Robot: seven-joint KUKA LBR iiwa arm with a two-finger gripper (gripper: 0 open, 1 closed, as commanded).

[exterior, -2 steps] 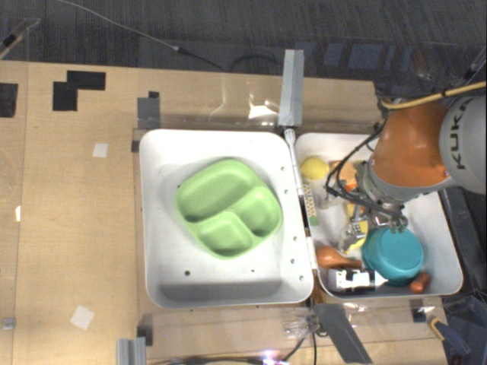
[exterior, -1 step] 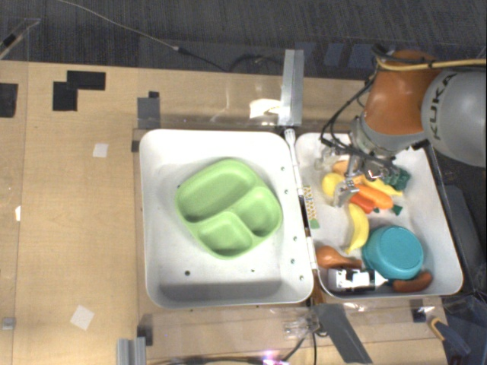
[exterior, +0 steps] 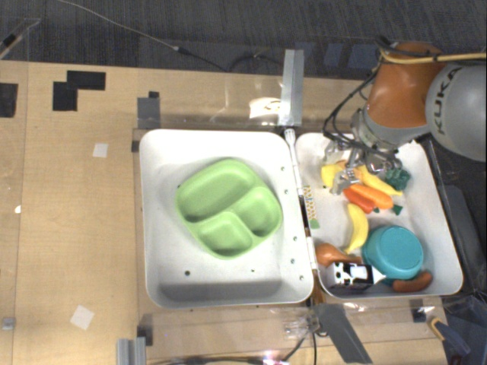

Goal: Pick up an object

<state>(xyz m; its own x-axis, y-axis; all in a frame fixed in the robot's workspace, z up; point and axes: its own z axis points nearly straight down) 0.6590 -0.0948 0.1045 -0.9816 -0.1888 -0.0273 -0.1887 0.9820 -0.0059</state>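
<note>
My gripper point(exterior: 351, 170) hangs low in the far part of the right bin point(exterior: 445, 226), below the orange band of the arm point(exterior: 399, 90). It is right over a cluster of toy food: a yellow piece point(exterior: 330, 175), an orange carrot point(exterior: 370, 196) and a small dark green piece point(exterior: 398, 178). I cannot make out anything held in it. A yellow banana point(exterior: 356, 228) lies just in front of the carrot.
A teal bowl point(exterior: 394, 251) sits at the near side of the right bin, with a brown sausage point(exterior: 413, 282), a brown piece point(exterior: 329, 253) and a black-and-white item point(exterior: 351, 274) around it. The left bin point(exterior: 163, 166) holds a green divided plate point(exterior: 228, 207).
</note>
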